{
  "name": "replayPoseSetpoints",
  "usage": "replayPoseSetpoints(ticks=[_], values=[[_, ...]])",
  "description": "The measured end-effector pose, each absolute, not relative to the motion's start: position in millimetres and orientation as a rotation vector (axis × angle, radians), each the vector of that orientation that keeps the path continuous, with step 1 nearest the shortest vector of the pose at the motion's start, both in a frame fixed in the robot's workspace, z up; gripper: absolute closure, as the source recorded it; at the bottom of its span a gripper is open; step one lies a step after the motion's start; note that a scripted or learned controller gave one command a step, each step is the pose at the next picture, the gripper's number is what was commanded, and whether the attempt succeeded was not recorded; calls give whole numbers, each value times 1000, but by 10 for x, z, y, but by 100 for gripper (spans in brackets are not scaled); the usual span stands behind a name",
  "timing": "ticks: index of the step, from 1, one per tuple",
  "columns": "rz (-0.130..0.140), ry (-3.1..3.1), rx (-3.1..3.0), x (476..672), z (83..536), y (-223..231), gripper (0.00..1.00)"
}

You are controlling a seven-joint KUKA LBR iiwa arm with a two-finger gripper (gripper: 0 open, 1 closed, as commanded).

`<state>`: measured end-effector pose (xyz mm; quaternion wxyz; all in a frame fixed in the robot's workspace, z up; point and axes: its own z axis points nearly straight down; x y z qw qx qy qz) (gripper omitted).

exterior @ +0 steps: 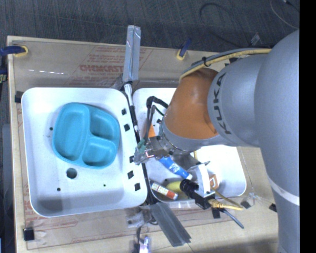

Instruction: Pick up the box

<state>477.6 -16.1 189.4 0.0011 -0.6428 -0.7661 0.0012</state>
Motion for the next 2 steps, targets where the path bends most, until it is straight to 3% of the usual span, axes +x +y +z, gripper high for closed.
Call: replayPoseSetpoints(ticks=[2], values=[[12,-2099,-2331,4782,1959,-90,100]])
